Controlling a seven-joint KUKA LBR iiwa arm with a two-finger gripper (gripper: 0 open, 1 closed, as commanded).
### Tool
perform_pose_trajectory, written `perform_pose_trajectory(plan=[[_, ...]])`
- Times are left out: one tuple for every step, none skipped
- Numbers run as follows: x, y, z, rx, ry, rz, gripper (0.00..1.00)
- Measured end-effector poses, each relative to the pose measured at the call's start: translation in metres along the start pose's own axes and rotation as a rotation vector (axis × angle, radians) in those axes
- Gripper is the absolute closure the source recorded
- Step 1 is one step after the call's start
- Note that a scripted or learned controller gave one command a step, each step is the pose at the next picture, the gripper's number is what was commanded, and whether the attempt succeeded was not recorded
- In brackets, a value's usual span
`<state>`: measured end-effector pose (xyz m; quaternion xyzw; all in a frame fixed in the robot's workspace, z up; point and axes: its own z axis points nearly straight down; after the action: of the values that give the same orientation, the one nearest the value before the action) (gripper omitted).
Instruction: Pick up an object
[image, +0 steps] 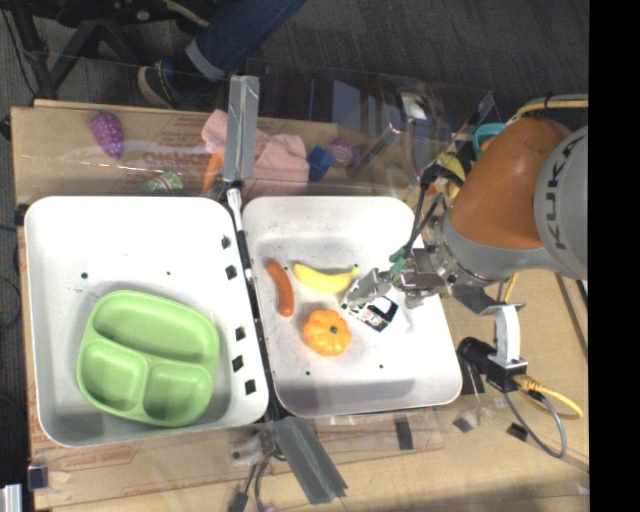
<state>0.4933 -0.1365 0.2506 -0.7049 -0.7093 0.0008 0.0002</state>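
In the right bin (400, 375) lie a yellow banana (322, 277), an orange-red sausage (282, 288) to its left and a small orange pumpkin (327, 333) in front of them. My gripper (366, 299) hangs low over the bin just right of the banana and above-right of the pumpkin, reaching in from the right. Its fingers (358, 287) stand apart with nothing between them. A small black-and-white piece (378, 316) sits right under the gripper.
The left bin (60, 240) holds a green divided plate (147, 356). A metal divider bar (240, 130) runs between the bins at the back. Cloth and small toys lie behind the bins. Cables and clamps sit off the right bin's front right corner.
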Motion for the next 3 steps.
perform_pose_trajectory(plan=[[0.021, 0.055, 0.043, 0.002, 0.000, -0.039, 0.00], [0.033, 0.102, 0.149, 0.005, 0.001, -0.123, 0.00], [0.034, 0.159, 0.159, 0.000, 0.001, 0.102, 0.00]])
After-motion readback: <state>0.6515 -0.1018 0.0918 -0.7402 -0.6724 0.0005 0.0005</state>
